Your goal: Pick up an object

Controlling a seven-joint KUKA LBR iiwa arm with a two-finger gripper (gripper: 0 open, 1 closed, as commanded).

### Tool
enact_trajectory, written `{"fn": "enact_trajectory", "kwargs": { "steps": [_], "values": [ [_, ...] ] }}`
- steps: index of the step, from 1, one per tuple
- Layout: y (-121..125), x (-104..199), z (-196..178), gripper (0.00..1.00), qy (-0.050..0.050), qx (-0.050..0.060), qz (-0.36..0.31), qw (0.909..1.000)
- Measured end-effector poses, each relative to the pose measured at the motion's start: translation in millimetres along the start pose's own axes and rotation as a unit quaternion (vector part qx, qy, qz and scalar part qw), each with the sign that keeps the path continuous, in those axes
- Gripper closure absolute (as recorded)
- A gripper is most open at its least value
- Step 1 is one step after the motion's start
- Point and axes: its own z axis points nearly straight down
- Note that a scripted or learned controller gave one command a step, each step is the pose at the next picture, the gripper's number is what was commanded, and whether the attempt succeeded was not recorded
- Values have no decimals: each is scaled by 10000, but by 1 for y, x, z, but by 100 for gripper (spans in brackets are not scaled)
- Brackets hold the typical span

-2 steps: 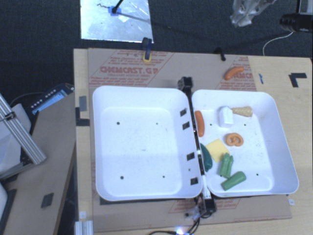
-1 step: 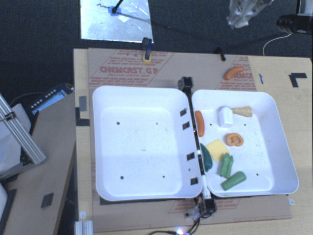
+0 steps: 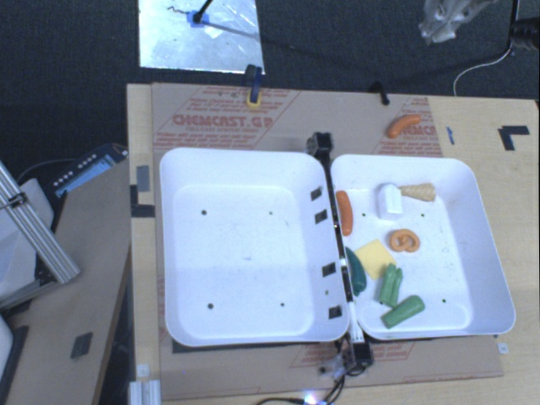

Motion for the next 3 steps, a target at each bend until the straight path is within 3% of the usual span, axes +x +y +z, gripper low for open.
{"fn": "enact_trajectory", "kwargs": {
  "steps": [1,2,3],
  "values": [
    [-56,17,178,100,6,89,-1,10000],
    [-82,76,85,100,11,-2,-30,10000],
    [-39,65,42,100,6,-6,-10,10000]
  ]
}}
